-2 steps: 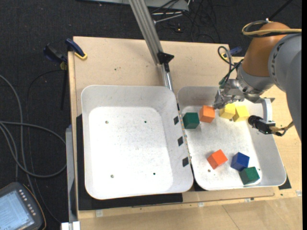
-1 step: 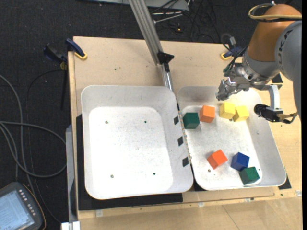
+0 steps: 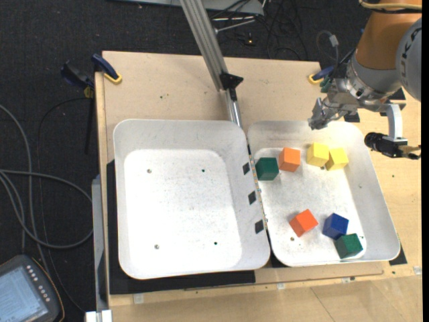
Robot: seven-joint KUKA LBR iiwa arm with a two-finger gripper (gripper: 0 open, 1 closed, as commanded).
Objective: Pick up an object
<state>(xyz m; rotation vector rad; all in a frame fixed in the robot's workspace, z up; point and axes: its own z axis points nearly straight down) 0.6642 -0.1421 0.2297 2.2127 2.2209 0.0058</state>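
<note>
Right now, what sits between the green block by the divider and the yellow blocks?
An orange block lies between the green block and the yellow blocks, as the camera view shows.

lab | clamped wooden bench (image 3: 174,86) | loose cables (image 3: 27,180) | teach pendant (image 3: 23,290)

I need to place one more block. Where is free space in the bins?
The left bin floor is bare. In the right bin, a free patch lies between the upper blocks and the lower orange cube. The far row and near right corner are crowded.

Orange (image 3: 290,158), yellow (image 3: 318,154), green (image 3: 267,168), blue blocks (image 3: 335,225); wht bins (image 3: 127,180)
</note>
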